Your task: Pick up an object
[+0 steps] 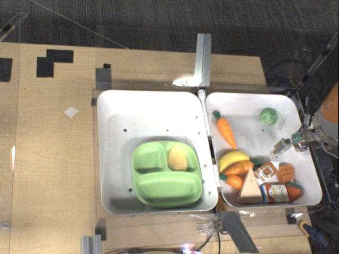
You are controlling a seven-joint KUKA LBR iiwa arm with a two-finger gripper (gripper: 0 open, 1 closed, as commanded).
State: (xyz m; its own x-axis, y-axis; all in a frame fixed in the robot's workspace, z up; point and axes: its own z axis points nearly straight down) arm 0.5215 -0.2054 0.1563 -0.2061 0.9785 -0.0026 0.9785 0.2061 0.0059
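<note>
A pale wooden counter [53,157] fills the lower part of the camera view, with dark carpeted floor [132,15] beyond it at twelve o'clock. Black square markings [53,62] sit on the counter toward ten o'clock, and a small pale tag [71,111] lies near nine. Two shallow white bins rest side by side, touching along a shared edge; a metal upright [203,60] rises just behind their junction. The left bin [122,115] holds a green divided plate [167,173] toward its six o'clock side, and a yellow rounded object [178,157] lies in the plate's upper right compartment. The right bin [249,110] holds a toy carrot [225,130] at its ten o'clock, a small green ball [268,116] near one o'clock, and a crowded heap at six o'clock: a banana [233,159], orange pieces, a tan wedge [249,189], a small carton [267,171] and a can [275,193] lying on its side. The gripper [283,146] reaches in from three o'clock, over bare bin floor between the ball and the heap; whether its fingers are spread or pressed together I cannot tell, and nothing is seen between them.
</note>
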